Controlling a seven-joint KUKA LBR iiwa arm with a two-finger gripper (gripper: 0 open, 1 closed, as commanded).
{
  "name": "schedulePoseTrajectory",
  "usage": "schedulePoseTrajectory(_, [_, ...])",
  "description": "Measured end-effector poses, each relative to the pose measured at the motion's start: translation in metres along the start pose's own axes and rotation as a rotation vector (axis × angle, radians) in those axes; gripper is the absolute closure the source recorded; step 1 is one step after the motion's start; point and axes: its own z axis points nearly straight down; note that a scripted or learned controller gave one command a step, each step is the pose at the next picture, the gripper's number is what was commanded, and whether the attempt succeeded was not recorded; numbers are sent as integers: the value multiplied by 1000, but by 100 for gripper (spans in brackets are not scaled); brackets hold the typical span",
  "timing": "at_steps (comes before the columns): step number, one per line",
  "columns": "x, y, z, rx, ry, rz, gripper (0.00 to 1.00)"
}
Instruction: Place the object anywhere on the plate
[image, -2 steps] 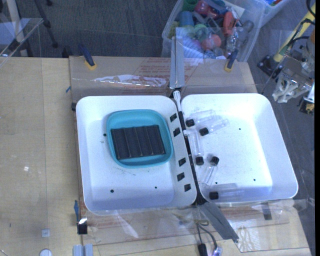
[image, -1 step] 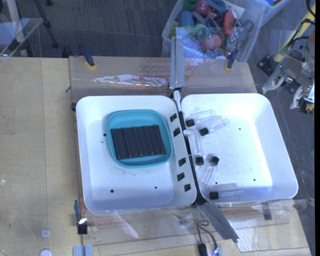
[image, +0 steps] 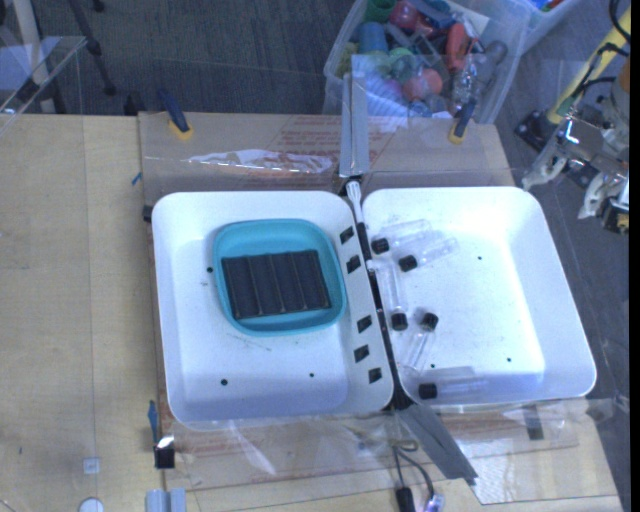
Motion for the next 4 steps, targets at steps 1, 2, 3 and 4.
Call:
schedulePoseTrajectory(1, [0,0,-2,-2,0,-24,0])
schedulePoseTrajectory(2, [-1,1,-46,-7,1,-224,0])
schedulePoseTrajectory(3, [1,-1,5,-1,2,-488,0])
schedulePoseTrajectory(4, [0,1,-28,-8,2,-518,0])
